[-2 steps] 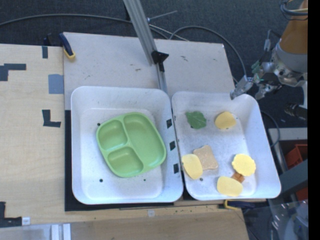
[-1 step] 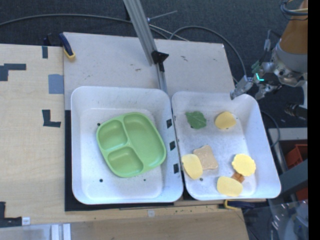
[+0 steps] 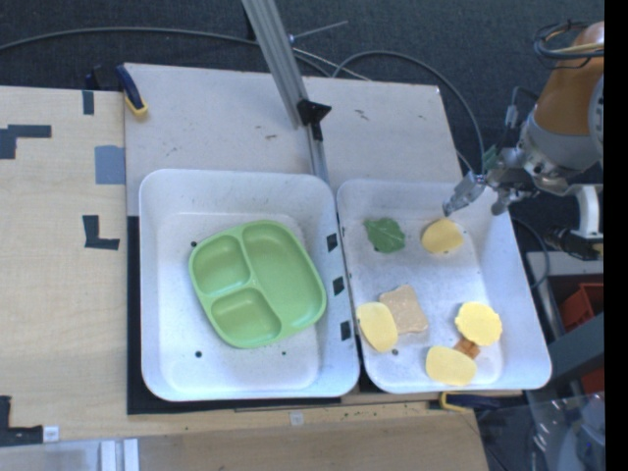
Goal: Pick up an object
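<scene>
The right bin [image 3: 515,292] holds several small food pieces. A green leafy piece [image 3: 385,234] and a round yellow piece [image 3: 442,235] lie near its far side. A tan bread slice [image 3: 404,310] rests beside another yellow piece [image 3: 377,326]. Two more yellow pieces [image 3: 478,323] [image 3: 450,365] lie at the near right, with a small brown bit [image 3: 466,346] between them. My gripper [image 3: 479,200] hangs over the bin's far right corner, just up and right of the round yellow piece. It is open, and nothing sits between its fingers.
The left bin [image 3: 157,263] carries a green divided tray [image 3: 257,283]. A slanted metal pole [image 3: 280,52] rises behind the bins, with cables on the bench. A blue and yellow clamp [image 3: 131,90] sits at the far left.
</scene>
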`<action>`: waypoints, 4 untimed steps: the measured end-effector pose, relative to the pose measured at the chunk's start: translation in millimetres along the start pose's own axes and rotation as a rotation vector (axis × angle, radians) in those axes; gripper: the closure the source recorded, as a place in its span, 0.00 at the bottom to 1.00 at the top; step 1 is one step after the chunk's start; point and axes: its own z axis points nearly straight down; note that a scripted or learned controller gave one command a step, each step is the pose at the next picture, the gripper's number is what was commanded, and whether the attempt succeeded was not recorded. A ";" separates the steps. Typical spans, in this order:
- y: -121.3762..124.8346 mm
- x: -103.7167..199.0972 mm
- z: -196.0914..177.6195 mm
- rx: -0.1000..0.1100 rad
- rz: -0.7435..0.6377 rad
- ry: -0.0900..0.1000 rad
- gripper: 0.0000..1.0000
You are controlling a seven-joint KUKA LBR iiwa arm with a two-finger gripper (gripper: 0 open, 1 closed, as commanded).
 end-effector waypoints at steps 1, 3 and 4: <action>-1.3 2.6 65.2 0.002 -0.001 0.001 0.00; -0.5 3.7 97.6 -0.006 -0.002 -0.002 1.00; -3.8 1.5 34.7 -0.011 0.000 -0.001 1.00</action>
